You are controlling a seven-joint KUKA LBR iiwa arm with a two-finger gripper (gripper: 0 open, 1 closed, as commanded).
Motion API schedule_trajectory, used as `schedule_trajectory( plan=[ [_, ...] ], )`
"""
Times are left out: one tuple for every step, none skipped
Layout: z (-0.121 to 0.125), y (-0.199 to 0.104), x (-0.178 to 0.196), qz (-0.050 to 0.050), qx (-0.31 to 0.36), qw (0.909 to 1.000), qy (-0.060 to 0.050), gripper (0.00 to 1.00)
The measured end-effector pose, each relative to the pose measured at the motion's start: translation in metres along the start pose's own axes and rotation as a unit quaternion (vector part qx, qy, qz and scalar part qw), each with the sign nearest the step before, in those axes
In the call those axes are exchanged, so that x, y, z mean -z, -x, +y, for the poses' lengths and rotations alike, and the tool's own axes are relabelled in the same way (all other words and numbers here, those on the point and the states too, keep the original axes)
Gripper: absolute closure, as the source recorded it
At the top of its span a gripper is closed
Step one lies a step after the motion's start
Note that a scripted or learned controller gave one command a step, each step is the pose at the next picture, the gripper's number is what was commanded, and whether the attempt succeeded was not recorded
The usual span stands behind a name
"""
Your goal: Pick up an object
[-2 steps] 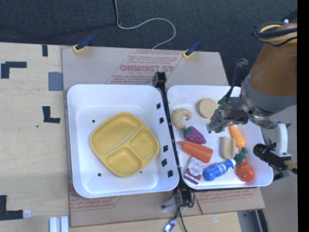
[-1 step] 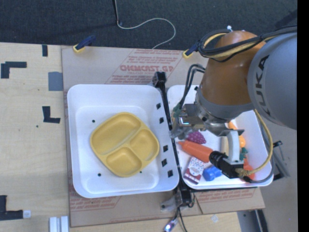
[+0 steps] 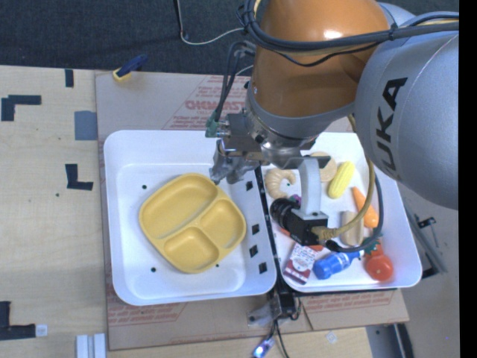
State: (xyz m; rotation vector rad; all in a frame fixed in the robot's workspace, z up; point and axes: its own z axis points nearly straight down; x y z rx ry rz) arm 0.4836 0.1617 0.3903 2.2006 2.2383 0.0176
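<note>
The hand (image 3: 223, 166) hovers at the yellow plastic divided plate (image 3: 192, 222) in the left white bin (image 3: 123, 200); nothing looks lifted, and I cannot tell its state.

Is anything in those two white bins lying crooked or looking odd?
The yellow divided plate sits alone in the left bin, turned at an angle to its walls. The right bin holds a jumble of toys: a corn cob, a blue bottle on its side. Nothing looks spilled or broken.
</note>
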Motion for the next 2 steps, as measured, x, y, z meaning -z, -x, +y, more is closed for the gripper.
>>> schedule_trajectory(
  plan=[
    [-0.0002, 0.0077, 0.0036, -0.004, -0.006, 1.0000, -0.006, 1.00],
    [-0.0002, 0.0072, 0.0129, -0.005, -0.005, 0.9999, -0.007, 1.00]
  ],
)
